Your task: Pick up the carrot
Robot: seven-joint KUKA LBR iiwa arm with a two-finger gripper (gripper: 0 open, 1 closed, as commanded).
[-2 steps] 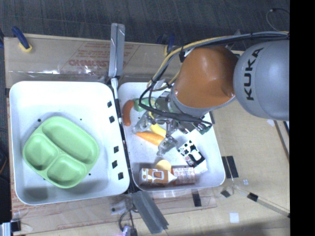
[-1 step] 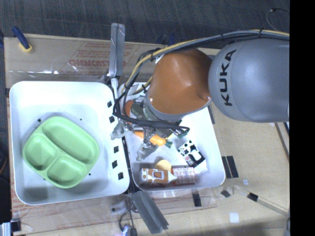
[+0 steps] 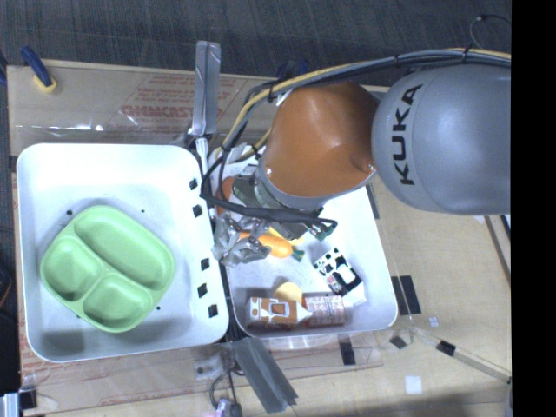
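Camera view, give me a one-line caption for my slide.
KUKA arm reaching into the right bin, its gripper down beside the carrot; green divided plate in the left bin.

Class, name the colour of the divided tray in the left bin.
Light green: the divided tray, seen in the camera view.

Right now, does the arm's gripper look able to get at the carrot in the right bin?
Probably yes. The gripper sits low in the right bin beside the carrot, with nothing lying over it.
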